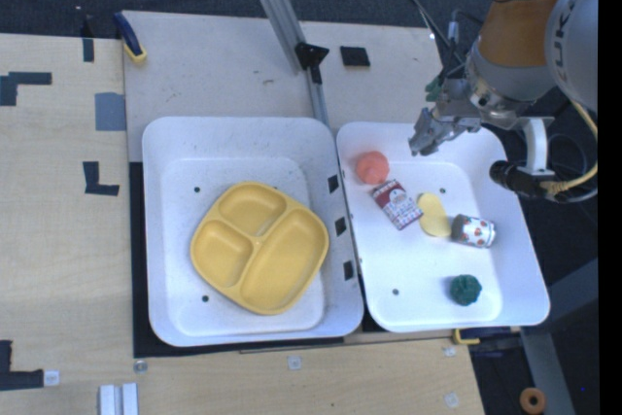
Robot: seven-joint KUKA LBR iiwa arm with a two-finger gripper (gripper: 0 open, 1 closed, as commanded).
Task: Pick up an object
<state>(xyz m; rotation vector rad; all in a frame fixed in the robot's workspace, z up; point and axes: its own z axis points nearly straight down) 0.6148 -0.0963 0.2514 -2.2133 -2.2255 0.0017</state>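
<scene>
The right bin (505,306) holds several small objects. A pink-orange ball (371,166) lies near its far left corner. Beside it is a red and white packet (394,204), then a yellow piece (433,214) and a small red and white can (473,231) on its side. A dark green ball (466,289) sits toward the near edge. My gripper (424,144) hangs over the far part of this bin, right of the pink-orange ball and above the other objects, with nothing visible between its fingers.
The left bin (165,238) carries a yellow divided plate (259,247). A slanted metal pole (277,0) rises behind the bins. Cables run along the arm at the right, with a black fitting (525,178) beside the right bin.
</scene>
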